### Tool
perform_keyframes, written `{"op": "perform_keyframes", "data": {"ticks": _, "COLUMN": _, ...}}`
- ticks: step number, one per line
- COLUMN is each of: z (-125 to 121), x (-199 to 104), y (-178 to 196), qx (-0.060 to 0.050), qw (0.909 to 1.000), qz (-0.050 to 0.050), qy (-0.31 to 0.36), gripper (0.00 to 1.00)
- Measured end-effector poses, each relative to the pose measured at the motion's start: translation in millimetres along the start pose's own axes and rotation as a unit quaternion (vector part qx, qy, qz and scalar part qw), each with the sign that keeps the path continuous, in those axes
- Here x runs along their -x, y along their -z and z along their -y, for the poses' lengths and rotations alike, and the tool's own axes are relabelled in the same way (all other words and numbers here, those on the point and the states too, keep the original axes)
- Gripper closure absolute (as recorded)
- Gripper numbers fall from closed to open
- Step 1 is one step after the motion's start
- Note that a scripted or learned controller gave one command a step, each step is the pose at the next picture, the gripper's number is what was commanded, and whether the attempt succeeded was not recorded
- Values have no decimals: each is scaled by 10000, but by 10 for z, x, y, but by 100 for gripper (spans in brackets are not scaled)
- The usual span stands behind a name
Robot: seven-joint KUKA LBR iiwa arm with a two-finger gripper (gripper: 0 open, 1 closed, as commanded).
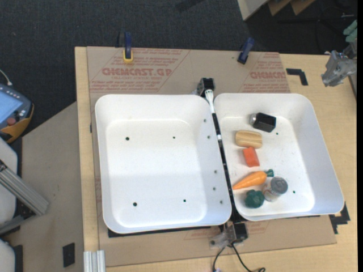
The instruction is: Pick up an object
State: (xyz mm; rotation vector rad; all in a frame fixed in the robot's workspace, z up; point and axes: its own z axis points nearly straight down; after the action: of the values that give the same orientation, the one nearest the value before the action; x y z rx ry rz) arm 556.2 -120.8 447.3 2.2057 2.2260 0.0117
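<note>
Dark green round plastic toy (254, 198), nearest edge of right white bin (323, 152); touching it, orange plastic carrot (250, 179), long axis running left-right. My gripper (338, 69) sits beyond the bin's far right corner; whether closed, I cannot tell.

"CHEMCAST GP" on brown board (148, 68)

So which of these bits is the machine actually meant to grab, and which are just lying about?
For the job (all in the right bin):
black block
tan bread-like piece
orange block
toy carrot
dark green lump
small grey can

Just lying about:
left bin
cardboard sheet
blue clamps
the pincer, parked at the right edge
</note>
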Motion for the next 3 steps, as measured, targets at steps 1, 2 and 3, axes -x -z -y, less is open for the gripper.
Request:
{"op": "perform_keyframes", "data": {"ticks": 1, "z": -1, "x": -486, "y": 132, "qx": -27, "qw": 10000, "qz": 1, "qy": -21, "gripper": 100}}
{"op": "perform_keyframes", "data": {"ticks": 2, "z": -26, "x": -944, "y": -413, "qx": -83, "qw": 10000, "qz": -9, "qy": -21, "gripper": 100}}
{"op": "perform_keyframes", "data": {"ticks": 3, "z": 85, "x": -1476, "y": -497, "qx": -69, "qw": 10000, "qz": -9, "qy": -15, "gripper": 100}}
